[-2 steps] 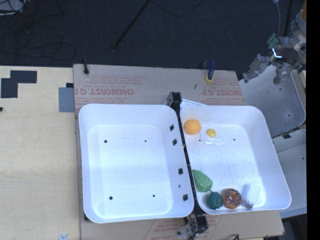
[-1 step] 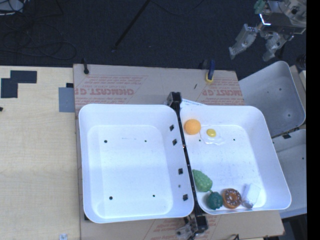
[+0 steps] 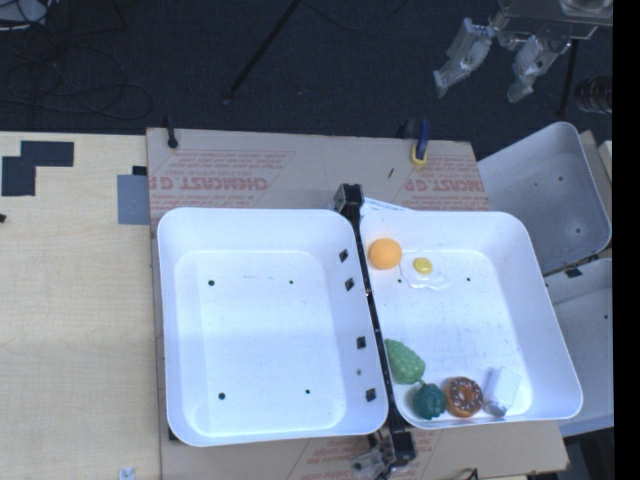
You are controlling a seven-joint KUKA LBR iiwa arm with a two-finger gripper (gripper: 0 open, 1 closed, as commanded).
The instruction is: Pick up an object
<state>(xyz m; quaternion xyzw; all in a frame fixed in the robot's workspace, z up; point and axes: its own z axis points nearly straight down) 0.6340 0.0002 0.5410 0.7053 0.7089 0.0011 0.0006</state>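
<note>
My gripper (image 3: 490,66) hangs high at the top right, well above and behind the right bin (image 3: 540,268), with its two fingers spread apart and nothing between them. In the right bin lie an orange ball (image 3: 384,254) and a fried egg toy (image 3: 425,270) near the back left. A light green piece (image 3: 404,360), a dark teal piece (image 3: 430,400), a chocolate donut (image 3: 463,396) and a small white block (image 3: 504,388) lie along the front.
The left bin (image 3: 180,268) sits beside the right one, split by a black clamped divider (image 3: 362,308). Both rest on a cardboard sheet (image 3: 250,173). A yellow-and-blue clamp (image 3: 421,143) stands at the back edge. A grey metal plate (image 3: 560,188) lies to the right.
</note>
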